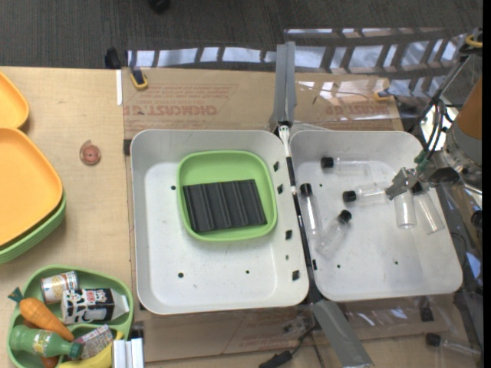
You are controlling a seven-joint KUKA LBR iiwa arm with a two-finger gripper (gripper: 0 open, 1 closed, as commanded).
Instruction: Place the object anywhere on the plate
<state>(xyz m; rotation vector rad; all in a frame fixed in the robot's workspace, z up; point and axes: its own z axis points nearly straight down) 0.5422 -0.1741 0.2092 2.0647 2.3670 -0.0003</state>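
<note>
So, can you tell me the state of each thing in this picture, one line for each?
Green plate: in the left bin, holding only a dark ribbed mat.
Ribbed mat: flat on the plate.
Clear tubes: lying scattered in the right bin, black caps on.
Pincer: low over the right bin's right side, near the tubes.
Left bin: holds the plate.
Bowl: filled with toy food.

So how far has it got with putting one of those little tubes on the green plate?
Nothing looks done yet: the plate in the left bin carries just a dark ribbed mat. In hand: the gripper is low in the right bin among the clear tubes, though whether it has one is unclear. Left: lift a tube, carry it across, set it on the plate.
</note>
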